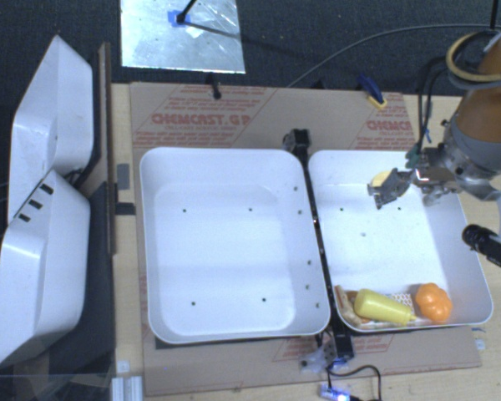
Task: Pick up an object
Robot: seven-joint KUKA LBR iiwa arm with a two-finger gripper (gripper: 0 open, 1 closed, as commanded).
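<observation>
My gripper (390, 187) hangs above the right shallow white bin (451, 224), grip unreadable; I should descend squarely over the yellow oblong object (382, 307) at its near wall.

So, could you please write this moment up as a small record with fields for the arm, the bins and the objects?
arm: reaches in from the right, gripper above the right bin's far half
gripper contents: a small yellowish thing shows at the jaws; whether it is held cannot be told
right bin: yellow object and orange object in the near corner, lying side by side
left bin: bare white floor in view
bench: cardboard sheet under both bins
</observation>
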